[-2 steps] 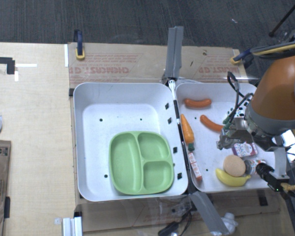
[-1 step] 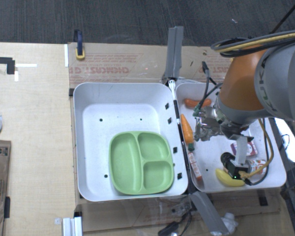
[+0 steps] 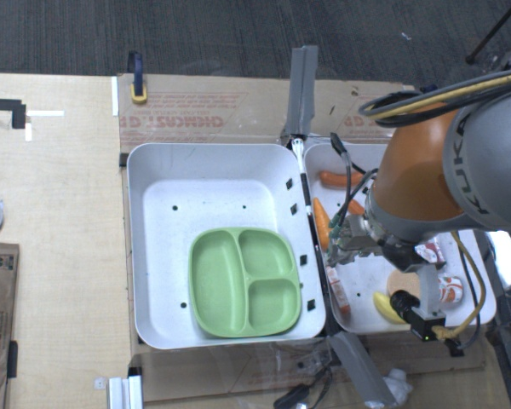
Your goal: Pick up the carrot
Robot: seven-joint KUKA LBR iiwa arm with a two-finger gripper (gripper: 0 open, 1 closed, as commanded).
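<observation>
From my seat at the remote station, the biggest thing I saw was the desk (image 3: 51, 228), pale wood-coloured, with a sheet of brown cardboard (image 3: 213, 109) lying across its far side under the two bins. The left bin (image 3: 153, 228) sat white and shallow, holding a green divided plate (image 3: 245, 281) with three compartments, set toward the bin's near right corner. The right bin (image 3: 351, 318) stood just beside it, their rims touching along a grey divider post (image 3: 302, 92). Most of that right bin was covered by the arm (image 3: 443, 169), grey with its orange band, reaching in from the right and bent down over the bin's middle. The pincer (image 3: 351, 244) hung low at the bin's left part, just right of the carrot; I could not tell how far it was parted, nor whether it had anything in it, since the wrist hardware hid it. The carrot (image 3: 322, 221) lay along the right bin's left wall, orange, slanted a little, near the pincer but not visibly in it. Farther back in the same bin lay a reddish sausage-shaped item (image 3: 334, 178). Toward the near edge I made out a yellow banana-like piece (image 3: 385, 307), partly behind the arm's black fitting, and a small red-and-white packet (image 3: 337, 295) by the left wall. On the desk's far side a blue-and-yellow clamp (image 3: 136, 79) gripped the cardboard.
</observation>
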